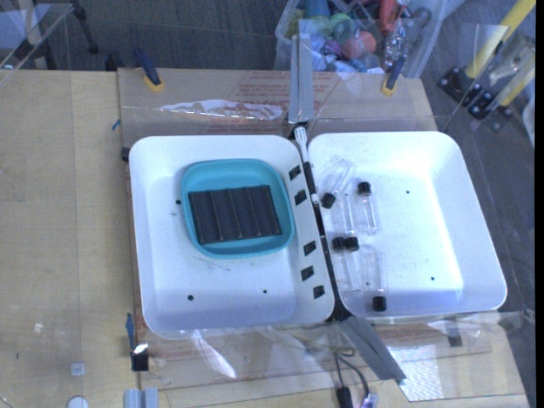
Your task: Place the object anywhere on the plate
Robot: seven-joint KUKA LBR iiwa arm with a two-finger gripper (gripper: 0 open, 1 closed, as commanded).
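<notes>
Teal plate (197, 238): sits in the middle of the left bin (157, 262), with a dark ridged slab (234, 213) lying flat across its floor.
Clear plastic vials (367, 217): black-capped, lying on their sides along the left part of the right bin (429, 219), close to the divider between the bins and well apart from the plate.
Task's thing: I take it to be one of those vials, but I cannot tell which; none of them is on the plate.
Step in hand: by my judgement the very start, as the pick is not yet made.
Next move: come down over one vial in the right bin, close across its narrow body, lift it over the divider and set it on the plate.
Risk: the vials are transparent, round and close together, so a grasp could slip or nudge a neighbour.
My gripper: I cannot tell how far open it is, or whether it holds anything.
My arm's pose: I cannot tell.
</notes>
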